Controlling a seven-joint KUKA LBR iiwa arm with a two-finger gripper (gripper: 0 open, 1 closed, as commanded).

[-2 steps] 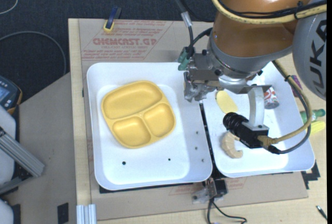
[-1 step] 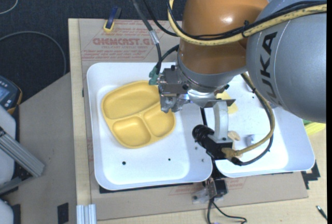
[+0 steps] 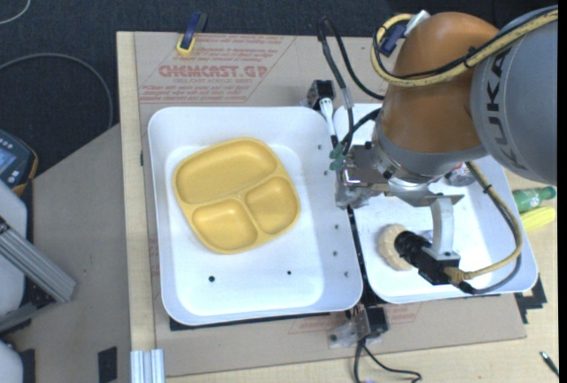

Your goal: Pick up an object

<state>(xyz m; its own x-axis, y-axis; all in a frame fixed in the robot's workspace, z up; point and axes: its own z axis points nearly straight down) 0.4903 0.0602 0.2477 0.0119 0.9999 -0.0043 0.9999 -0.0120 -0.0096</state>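
A grey KUKA arm [image 3: 523, 89] with an orange band [image 3: 438, 75] is being extended in from the right over a bench [image 3: 221, 62] on which two shallow white bins are being kept side by side. The gripper [image 3: 399, 186] is being held low over the right bin [image 3: 496, 270], close to the wall shared with the left bin [image 3: 266, 284], and it is being largely covered by the wrist above it. Whether it is spread, pressed together or pinching anything cannot be told, and nothing is being seen in its grasp.

A round tan object [image 3: 388, 246] is being left on the floor of the right bin, just beside the gripper on the side nearer the camera and near the dividing wall. A green object [image 3: 537, 198] is being seen at the far right edge of the same bin, well apart from the tan one and partly hidden by the arm.

A yellow divided plate [image 3: 235, 193], with one long compartment and two smaller ones, is being shown flat in the middle of the left bin, well apart from the gripper. Red lettering is being displayed on the bare board of the bench beyond the bins, where a yellow and blue clamp [image 3: 189, 34] is being kept at the far edge.
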